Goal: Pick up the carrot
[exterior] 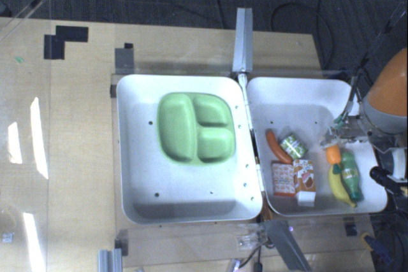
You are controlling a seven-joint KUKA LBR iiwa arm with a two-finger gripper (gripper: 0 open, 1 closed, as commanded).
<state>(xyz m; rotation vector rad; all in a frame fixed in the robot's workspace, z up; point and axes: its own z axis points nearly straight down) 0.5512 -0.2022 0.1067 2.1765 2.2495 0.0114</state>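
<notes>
Camera view looks down on a pale wooden bench (70, 156) with two glossy white bins side by side. At centre-left, the left bin (137, 194) holds a smooth, rounded green plastic tray (194, 127) with three compartments. Across the metal divider, the right bin (287, 99) is crowded toward the lower right of the frame: a reddish sausage (276, 145), a small green can (293, 147), a boxy printed carton (294, 178), then the stubby orange carrot (332, 155) touching a green bottle (349, 176) and a curved yellow banana (338, 188). Just above the carrot, the gripper (342, 130) hangs at the right edge; whether its jaws are spread or pressed together cannot be told.
</notes>
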